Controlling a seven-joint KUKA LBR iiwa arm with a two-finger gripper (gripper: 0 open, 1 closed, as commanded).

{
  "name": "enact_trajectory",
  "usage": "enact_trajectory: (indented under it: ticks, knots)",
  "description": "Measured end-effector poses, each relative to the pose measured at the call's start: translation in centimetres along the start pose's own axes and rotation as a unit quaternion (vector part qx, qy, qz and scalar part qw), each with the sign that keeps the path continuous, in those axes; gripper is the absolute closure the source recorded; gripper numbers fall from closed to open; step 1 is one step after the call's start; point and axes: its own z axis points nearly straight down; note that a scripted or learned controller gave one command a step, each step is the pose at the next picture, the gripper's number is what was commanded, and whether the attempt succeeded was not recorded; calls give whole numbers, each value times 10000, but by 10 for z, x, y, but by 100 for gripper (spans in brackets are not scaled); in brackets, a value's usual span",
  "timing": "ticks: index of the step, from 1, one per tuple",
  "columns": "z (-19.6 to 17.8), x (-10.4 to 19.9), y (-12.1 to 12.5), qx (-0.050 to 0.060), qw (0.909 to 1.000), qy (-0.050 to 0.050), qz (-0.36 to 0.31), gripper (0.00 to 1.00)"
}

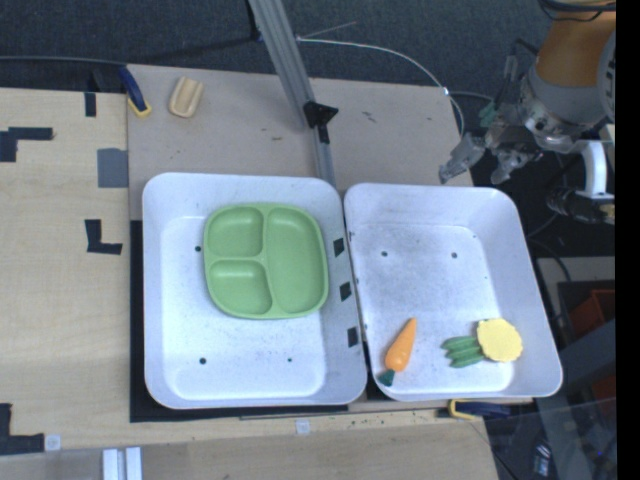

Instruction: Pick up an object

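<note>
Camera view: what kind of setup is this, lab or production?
Probably a lab bin-picking test bench, not production. Two white bins sit side by side on a taped plywood bench, the props are toys, a carrot and a green divided plate, and the gripper hangs beyond the right bin.

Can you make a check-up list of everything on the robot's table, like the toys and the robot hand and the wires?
Surface: wooden bench bearing a left bin and right bin.
Job's things: carrot, green pods and yellow piece in the right bin, near its front edge.
Clutter: green divided plate in the left bin; tan block on the bench.
Grippers: gripper above the right bin's far right corner, holding nothing.
Cables: thin wire across the bench's far side.
Surroundings: metal pole.
</note>
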Motion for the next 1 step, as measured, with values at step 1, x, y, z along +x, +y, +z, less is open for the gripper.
enact_trajectory:
  ticks: [1]
  knots:
    - [0,0,0,0,10000,-3,2,0]
